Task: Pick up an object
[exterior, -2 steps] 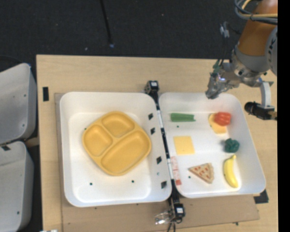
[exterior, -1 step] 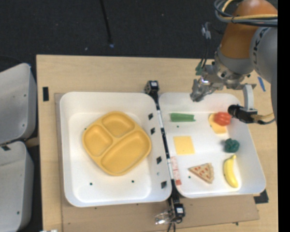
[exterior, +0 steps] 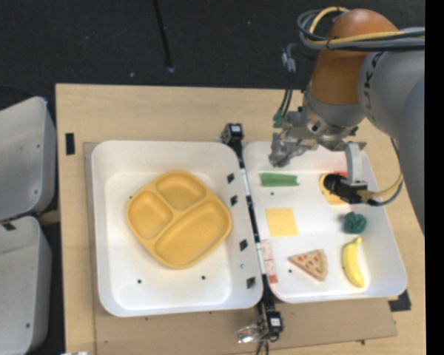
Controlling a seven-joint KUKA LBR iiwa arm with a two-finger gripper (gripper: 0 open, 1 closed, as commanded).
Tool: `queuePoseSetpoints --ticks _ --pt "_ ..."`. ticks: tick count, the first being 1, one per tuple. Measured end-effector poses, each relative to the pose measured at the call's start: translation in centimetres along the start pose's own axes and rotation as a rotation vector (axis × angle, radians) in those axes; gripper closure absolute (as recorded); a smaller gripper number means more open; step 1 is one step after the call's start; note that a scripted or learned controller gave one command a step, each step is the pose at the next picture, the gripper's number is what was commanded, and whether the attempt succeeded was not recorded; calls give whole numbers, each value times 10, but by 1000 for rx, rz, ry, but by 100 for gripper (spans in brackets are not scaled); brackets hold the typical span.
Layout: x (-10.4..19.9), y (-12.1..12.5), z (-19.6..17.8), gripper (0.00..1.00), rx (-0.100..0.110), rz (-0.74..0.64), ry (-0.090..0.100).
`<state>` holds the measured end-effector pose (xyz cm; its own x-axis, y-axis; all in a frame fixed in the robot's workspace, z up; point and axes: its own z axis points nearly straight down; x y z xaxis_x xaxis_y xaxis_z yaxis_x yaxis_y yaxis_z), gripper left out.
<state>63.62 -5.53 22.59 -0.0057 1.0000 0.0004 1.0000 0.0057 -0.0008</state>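
My gripper [exterior: 280,156] hangs over the far left part of the right bin [exterior: 377,272], just above and behind a flat green strip [exterior: 279,179]. Its fingertips are small and dark against the bin, and nothing shows between them. Further into the bin lie a yellow cheese square [exterior: 283,222], a pizza slice [exterior: 310,263], a banana [exterior: 353,262] and a dark green broccoli piece [exterior: 354,222]. A yellow and red item [exterior: 333,184] sits partly under a black and white fixture of the arm.
A yellow divided plate [exterior: 179,217] rests in the left bin [exterior: 115,272]. The black-clipped divider [exterior: 246,205] runs between the bins. Grey chair-like shapes [exterior: 15,198] stand left of the bench.
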Motion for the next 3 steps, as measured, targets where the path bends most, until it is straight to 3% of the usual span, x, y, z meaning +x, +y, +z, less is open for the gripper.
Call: queuePoseSetpoints --ticks 1,3 --pt "38 -24 -4 100 0 0 0" --pt "143 -55 -2 100 1 -2 2"
